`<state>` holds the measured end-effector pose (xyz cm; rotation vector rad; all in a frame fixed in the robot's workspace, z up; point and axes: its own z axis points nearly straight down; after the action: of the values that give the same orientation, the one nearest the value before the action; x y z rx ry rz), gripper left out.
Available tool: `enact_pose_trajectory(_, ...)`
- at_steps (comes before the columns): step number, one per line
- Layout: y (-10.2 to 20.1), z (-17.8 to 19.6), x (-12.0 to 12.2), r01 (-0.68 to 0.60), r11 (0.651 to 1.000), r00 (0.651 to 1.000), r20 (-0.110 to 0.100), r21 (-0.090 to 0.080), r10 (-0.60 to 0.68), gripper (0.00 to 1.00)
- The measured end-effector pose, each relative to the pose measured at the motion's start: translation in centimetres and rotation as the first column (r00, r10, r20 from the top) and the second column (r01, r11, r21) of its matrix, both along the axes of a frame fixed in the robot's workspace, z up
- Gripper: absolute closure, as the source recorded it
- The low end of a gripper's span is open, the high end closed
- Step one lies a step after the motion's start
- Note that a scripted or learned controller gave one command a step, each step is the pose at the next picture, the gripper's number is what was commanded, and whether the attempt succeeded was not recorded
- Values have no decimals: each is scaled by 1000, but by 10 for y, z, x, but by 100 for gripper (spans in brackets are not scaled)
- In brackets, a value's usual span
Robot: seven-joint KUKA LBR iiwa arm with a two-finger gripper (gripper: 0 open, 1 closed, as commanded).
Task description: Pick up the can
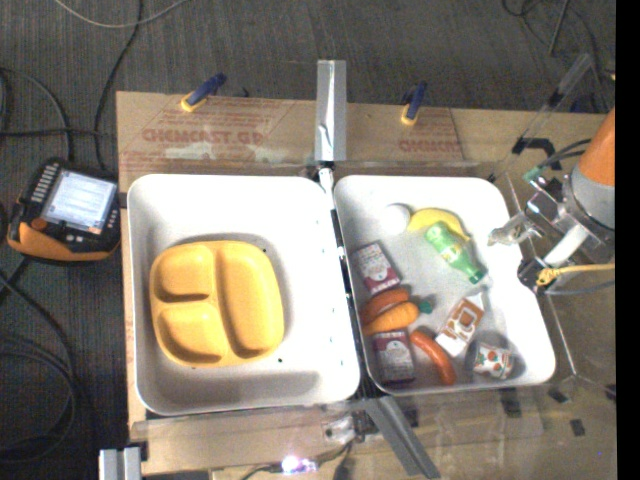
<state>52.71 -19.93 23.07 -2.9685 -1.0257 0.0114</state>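
Progress: not begun | can (493, 360) lies in right bin (520, 268), front right corner, beside carton (460, 325) | claw (520, 233) outside bin's right edge, grip state unreadable | left: reach, grasp, lift

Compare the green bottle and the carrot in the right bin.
The green bottle is translucent green, while the carrot is solid orange. The bottle lies near the bin's back, beside the banana; the carrot lies mid-bin, between two small purple cartons. The bottle slants toward the front right, whereas the carrot runs nearly crosswise. Both lie flat.
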Motion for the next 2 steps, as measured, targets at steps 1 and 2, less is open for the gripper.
enact_pose_trajectory(1, 11, -110, -44, -10, 1000, 1000, -2, 5, 10, 0)
enact_pose_trajectory(2, 7, -142, 10, 91, 996, 996, 8, 0, -91, 0)
